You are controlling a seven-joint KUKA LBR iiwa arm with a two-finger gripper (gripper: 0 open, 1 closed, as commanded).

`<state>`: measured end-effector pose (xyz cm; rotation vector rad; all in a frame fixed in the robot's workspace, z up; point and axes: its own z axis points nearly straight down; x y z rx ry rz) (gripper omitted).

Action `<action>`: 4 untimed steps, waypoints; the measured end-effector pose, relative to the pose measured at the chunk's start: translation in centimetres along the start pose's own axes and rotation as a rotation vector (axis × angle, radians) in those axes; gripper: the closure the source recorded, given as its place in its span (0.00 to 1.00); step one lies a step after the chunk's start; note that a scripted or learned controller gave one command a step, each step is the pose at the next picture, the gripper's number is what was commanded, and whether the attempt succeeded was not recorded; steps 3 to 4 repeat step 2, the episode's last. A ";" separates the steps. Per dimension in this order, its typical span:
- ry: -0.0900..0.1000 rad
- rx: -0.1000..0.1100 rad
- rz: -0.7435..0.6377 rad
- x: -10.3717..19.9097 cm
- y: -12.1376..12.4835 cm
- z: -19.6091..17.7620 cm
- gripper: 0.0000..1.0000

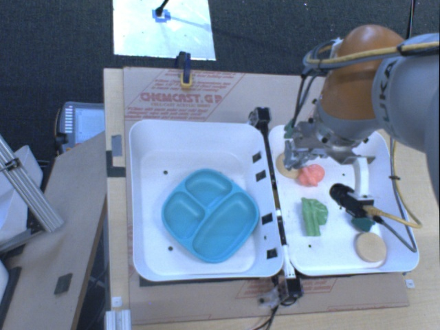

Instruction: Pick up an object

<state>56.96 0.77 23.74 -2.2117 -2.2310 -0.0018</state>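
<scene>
2 bins are seen: the left bin (148,153) bears a blue tray (210,215), the right bin (395,249) the small things. The arm (375,81) is lowered over the right bin's far left corner, its gripper (297,158) just above a pink object (311,175) and a tan disc (287,167). How the gripper is set cannot be told. A centred descent on the pink object is advised, clear of the disc. Nearer lie a green piece (314,215) and a wooden disc (370,247).
</scene>
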 end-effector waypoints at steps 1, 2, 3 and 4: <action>0.000 -0.001 0.000 4.9 1.1 1.5 1.00; 0.001 -0.002 -0.001 9.9 3.0 1.7 1.00; 0.001 -0.002 -0.001 9.9 3.0 1.7 1.00; 0.001 -0.002 -0.001 9.9 3.0 1.7 1.00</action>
